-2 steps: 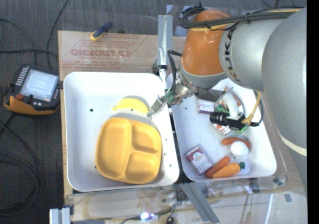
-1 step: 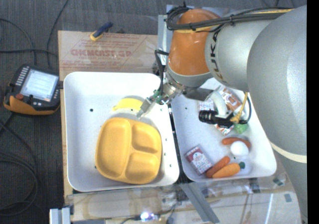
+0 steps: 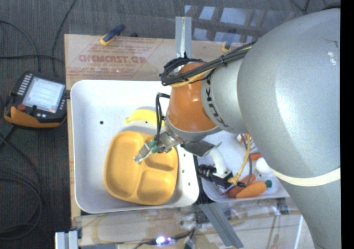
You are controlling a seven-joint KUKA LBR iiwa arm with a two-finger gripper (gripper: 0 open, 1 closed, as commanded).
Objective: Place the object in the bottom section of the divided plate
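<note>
A yellow divided plate (image 3: pixel 133 179) lies in the left white bin (image 3: pixel 91 131), toward its front right corner. It has one large section on the left and two smaller ones on the right. My gripper (image 3: pixel 145 154) hangs low over the plate's middle, near the ridges between sections. The grey arm and its orange band (image 3: pixel 191 104) reach in from the right and cover the plate's far right rim. A yellow curved object (image 3: pixel 141 115), banana-like, lies in the bin just behind the plate, partly hidden by the wrist. I cannot make out anything in the gripper.
The right bin (image 3: pixel 213 190) is mostly hidden under the arm; an orange carrot-like piece (image 3: pixel 250 189), a white piece (image 3: pixel 217 160) and other small items show in it. A teach pendant (image 3: pixel 36 100) lies on the floor at left.
</note>
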